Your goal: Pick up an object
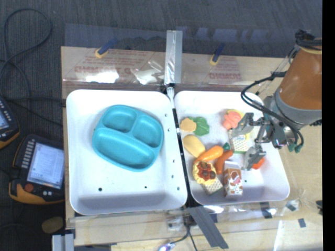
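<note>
Camera view: toy food pile in the right bin [272, 190], claw [250, 140] hanging over its right half. Can't tell from this angle how the claw stands or whether anything sits in it. Just beside the claw, toward the left bin, one orange carrot [212, 152] lying tilted, touching a red piece [223, 160]. Under the claw's near side a red-orange bit [257, 162], partly hidden by it. Past the claw on the far side, one pinkish-orange piece [232, 118]. Further left of the claw: one yellow lump [193, 145], one yellow-and-green piece [194, 125], one pizza-like slice [205, 171], one small printed carton [233, 182], print too small to read. Well apart from the claw, the left bin [84, 192] holds one blue three-compartment plate [128, 136]. Beyond both bins, clear plastic sheet [131, 69] with reddish lettering, unreadable, plus two blue-yellow clips [106, 47].
</note>
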Available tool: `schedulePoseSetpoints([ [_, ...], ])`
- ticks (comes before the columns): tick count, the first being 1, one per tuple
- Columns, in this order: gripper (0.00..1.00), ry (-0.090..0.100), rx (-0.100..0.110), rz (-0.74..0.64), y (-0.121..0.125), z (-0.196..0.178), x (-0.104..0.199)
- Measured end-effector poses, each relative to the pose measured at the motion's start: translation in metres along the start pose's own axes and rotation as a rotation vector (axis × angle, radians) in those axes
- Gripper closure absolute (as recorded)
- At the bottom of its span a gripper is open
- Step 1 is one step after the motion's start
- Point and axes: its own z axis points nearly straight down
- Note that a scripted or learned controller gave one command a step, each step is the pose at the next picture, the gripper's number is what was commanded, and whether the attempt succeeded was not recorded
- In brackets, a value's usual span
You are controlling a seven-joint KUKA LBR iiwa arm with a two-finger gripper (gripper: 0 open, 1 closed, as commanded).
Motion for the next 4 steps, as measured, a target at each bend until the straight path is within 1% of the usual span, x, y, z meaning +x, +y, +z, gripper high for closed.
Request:
schedulePoseSetpoints([
  [1,0.0,0.001,0.0,0.026,-0.064,0.139,0.018],
  [2,0.0,-0.001,0.001,-0.009,-0.105,0.076,-0.032],
  [3,0.0,-0.022,0.005,0.304,-0.076,0.162,-0.06],
  [4,1.0,-0.039,0.009,0.302,-0.076,0.149,-0.065],
])
